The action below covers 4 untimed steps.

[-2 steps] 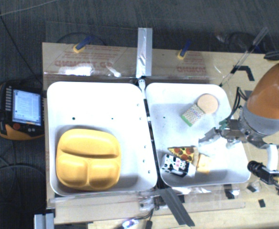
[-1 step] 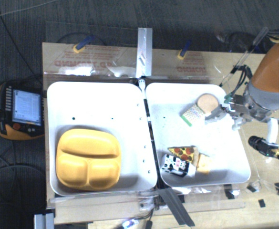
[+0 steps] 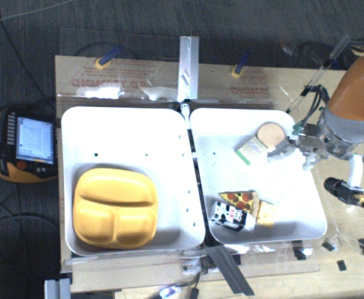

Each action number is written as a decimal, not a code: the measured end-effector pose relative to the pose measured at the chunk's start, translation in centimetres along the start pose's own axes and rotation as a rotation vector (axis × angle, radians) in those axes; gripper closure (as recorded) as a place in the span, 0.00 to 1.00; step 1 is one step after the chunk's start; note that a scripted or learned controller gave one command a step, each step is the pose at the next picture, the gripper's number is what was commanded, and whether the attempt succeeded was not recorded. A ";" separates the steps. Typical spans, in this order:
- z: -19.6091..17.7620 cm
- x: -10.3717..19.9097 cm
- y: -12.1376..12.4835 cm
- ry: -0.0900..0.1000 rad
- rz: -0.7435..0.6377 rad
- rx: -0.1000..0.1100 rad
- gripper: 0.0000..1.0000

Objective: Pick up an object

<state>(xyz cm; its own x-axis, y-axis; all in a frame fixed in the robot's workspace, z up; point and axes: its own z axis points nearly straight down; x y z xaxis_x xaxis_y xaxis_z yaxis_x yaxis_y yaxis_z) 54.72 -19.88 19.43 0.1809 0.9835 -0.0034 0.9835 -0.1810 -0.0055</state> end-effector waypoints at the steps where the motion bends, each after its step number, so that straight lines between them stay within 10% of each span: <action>1: 4.5 1.1 6.2 0.000 0.182 0.000 0.00; 2: -1.5 4.6 7.5 -0.001 -0.113 -0.002 0.00; 3: 9.8 5.1 9.9 -0.001 -0.120 -0.003 0.00; 4: 8.3 3.5 11.9 0.004 0.042 -0.003 0.00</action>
<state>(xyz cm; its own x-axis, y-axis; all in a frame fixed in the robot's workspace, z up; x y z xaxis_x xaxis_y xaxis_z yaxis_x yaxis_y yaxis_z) 66.98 -18.65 11.05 0.2222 0.9750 0.0007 0.9750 -0.2222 -0.0029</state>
